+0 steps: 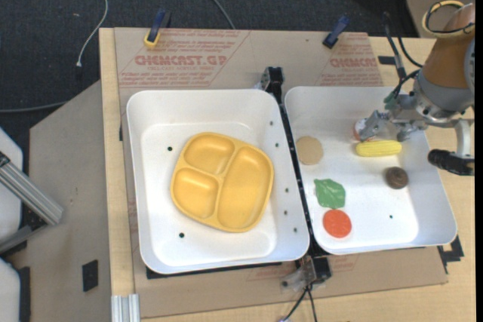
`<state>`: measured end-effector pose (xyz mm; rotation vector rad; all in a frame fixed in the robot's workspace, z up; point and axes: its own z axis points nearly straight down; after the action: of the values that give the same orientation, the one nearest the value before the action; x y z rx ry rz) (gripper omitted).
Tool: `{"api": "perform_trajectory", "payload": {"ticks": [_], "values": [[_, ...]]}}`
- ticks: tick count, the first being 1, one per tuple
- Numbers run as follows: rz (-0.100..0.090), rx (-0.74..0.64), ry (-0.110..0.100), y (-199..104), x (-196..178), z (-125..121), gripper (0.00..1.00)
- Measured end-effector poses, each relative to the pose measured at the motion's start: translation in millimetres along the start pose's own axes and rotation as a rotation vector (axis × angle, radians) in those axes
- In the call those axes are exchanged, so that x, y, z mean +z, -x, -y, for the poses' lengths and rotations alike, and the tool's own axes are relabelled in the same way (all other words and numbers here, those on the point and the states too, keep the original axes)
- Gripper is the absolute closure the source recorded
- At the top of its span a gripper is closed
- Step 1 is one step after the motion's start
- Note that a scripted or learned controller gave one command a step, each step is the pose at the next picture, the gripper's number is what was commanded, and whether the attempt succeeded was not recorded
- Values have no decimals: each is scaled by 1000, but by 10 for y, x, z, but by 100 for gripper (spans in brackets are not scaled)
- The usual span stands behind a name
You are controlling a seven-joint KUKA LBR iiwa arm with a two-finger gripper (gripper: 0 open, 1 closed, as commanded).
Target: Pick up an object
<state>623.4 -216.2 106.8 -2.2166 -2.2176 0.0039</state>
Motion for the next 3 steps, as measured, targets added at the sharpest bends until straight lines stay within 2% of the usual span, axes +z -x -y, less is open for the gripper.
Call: {"api": "perform_trajectory", "payload": {"ticks": [1, 3], "values": [[2, -1, 8, 2, -154, -22, 100], [5, -1, 12, 3, -1043, -92, 100]]}}
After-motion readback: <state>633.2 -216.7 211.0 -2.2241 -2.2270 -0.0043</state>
